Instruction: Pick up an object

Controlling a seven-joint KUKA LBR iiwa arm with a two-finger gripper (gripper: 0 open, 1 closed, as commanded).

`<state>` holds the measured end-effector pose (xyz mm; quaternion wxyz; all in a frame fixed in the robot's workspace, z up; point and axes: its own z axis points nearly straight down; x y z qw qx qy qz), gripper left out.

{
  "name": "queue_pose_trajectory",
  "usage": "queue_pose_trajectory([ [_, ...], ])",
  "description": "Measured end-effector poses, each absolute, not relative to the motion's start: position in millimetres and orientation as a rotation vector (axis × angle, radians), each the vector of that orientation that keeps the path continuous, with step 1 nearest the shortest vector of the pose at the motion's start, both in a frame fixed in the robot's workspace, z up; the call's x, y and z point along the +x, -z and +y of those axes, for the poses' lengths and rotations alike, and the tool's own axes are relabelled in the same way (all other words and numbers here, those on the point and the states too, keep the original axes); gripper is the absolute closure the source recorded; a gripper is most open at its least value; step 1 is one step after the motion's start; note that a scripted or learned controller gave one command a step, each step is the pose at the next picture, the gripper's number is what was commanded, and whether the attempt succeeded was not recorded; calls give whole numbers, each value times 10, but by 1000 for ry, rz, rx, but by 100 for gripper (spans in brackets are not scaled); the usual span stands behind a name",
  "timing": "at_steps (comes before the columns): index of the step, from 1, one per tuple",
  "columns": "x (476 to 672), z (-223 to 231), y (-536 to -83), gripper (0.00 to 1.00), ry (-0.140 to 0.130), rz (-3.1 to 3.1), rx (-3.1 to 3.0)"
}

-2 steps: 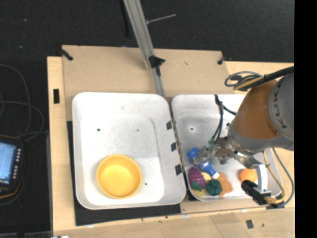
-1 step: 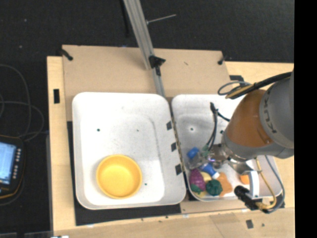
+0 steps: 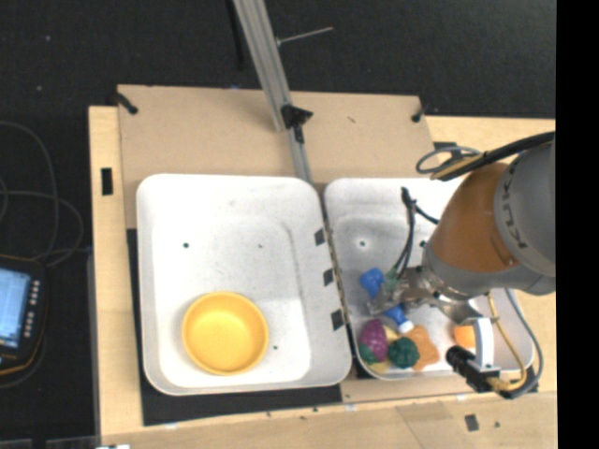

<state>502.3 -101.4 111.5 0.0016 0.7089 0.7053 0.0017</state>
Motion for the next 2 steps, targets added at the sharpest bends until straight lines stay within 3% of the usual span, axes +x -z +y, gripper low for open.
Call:
queue_pose_trajectory([
  [2, 5059, -1210, -2231, 100, -6, 2219, 2214],
])
